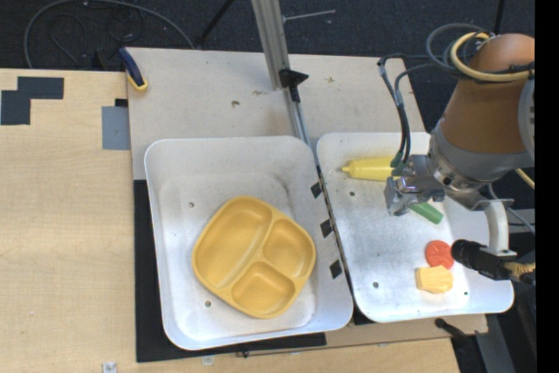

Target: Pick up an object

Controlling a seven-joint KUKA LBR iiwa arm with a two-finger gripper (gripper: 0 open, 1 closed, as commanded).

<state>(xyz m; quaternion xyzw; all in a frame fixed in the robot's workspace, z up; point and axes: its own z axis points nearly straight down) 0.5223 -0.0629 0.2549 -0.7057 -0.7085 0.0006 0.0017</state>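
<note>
pale tabletop (61, 214) with two white bins, and the claw (403, 195) is low in the right bin (376, 275), grip state impossible to tell. yellow piece (369, 169) just left, green piece (428, 211) beside it. nearer, red ball (439, 253) and yellow block (434, 279); left bin (175, 188) has a yellow divided plate (253, 256).

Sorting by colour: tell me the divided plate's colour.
Yellow; the divided plate shows clearly in the camera view, in the left bin.

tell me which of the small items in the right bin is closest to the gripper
The green piece, lying right beside the gripper. The yellow corn sits a little further off to its upper left, and the red piece and yellow block lie lower down.
</note>
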